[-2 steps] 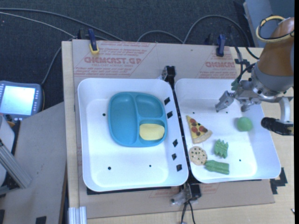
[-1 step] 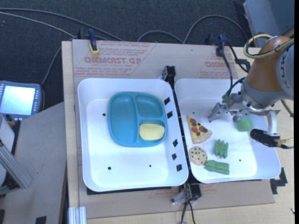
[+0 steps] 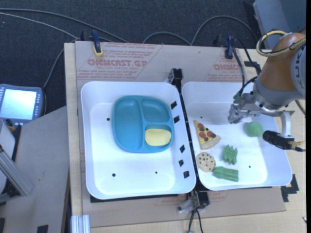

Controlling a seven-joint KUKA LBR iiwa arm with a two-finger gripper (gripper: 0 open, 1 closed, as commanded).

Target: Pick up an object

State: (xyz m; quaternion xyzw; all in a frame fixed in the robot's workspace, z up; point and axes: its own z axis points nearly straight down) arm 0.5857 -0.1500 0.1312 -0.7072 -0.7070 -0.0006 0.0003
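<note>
My gripper (image 3: 237,116) hangs low over the back part of the right bin (image 3: 214,98), with bare white floor beneath it. A small round green object (image 3: 253,128) lies just right of it and slightly nearer the front. A pizza slice toy (image 3: 206,135) lies to its left front. Farther forward lie a chocolate-chip cookie (image 3: 206,161), a spiky green piece (image 3: 230,154) and a long green piece (image 3: 226,173). Nothing shows between the gripper's tips.
The left bin (image 3: 95,144) holds a blue divided plate (image 3: 131,120) with a yellow lump (image 3: 158,137) in its front right compartment. A black clip strip (image 3: 181,130) runs between the bins. The arm's grey body (image 3: 282,76) overhangs the right bin's back right corner.
</note>
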